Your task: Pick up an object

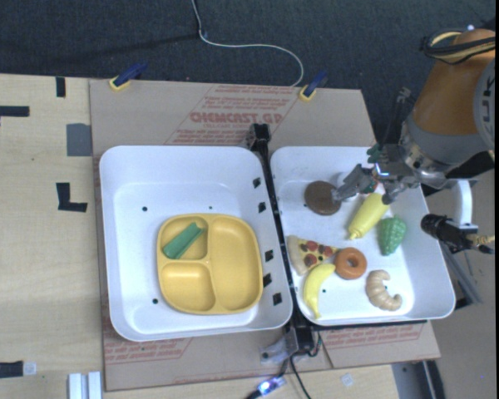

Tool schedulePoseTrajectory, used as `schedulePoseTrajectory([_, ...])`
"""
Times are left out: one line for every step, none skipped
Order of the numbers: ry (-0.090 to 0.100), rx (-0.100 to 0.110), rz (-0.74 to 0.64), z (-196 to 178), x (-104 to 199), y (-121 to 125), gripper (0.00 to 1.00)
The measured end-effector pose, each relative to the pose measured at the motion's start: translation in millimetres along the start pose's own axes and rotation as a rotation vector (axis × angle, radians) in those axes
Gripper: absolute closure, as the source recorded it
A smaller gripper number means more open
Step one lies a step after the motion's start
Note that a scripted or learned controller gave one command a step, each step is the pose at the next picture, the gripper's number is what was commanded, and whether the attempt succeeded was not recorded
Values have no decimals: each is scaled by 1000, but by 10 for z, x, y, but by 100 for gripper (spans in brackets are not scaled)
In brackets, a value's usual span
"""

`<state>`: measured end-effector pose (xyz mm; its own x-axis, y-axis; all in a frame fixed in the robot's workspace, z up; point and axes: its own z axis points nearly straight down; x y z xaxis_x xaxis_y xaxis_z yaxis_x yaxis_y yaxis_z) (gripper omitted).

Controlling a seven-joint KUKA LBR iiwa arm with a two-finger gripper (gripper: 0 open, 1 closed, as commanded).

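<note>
jaws [368,185] low over the right bin [424,306], spread, nothing between them; one tip near the brown disc [320,197], the other just above the corn [366,214]. corn looks like the nearest target. to grasp well: centre over its long body, straddle it across the narrow width, descend fully before closing; keep clear of the green piece [391,234] just beside it
</note>
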<state>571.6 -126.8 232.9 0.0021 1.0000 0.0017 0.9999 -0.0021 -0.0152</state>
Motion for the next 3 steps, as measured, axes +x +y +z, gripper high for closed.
schedulePoseTrajectory([-2,-13,-3,-75,0,23,0])
schedulePoseTrajectory([-1,-8,-4,530,62,-46,0])
schedulePoseTrajectory([-2,-8,-3,985,18,-64,0])
